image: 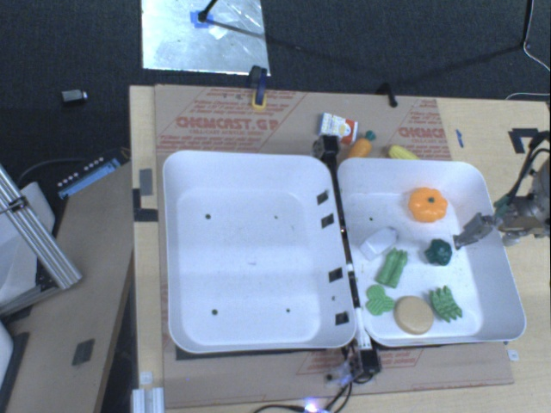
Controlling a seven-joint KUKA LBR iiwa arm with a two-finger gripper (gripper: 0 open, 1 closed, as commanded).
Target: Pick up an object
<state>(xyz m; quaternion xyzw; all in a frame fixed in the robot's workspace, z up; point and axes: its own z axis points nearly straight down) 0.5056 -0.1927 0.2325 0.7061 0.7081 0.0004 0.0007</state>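
Cardboard lay under both bins, and its red print read "CHEMCAST GP" above the left bin and again, partly cut off by the bin rim, above the right one. A yellow and blue clamp sat on the cardboard's far edge. The left bin stood on the sheet beside its neighbour, joined along the middle by a dark hinge strip.

Between the two bins at the far side stood a small white and red packet, its label too blurred to read, with an orange carrot-like toy and a yellow toy just beyond the right bin's rim.

Inside the right bin lay a white block, a green ridged stick, a green leafy piece, a tan round disc, another green ridged piece, an orange pumpkin and a dark green lump.

The gripper reached over the bin's right rim, its tip low above the floor. The dark green lump lay just to its left and slightly nearer the camera, apart from it; the pumpkin lay near, to the upper left. Its fingers looked close together and nothing showed between them, though the view was soft there.
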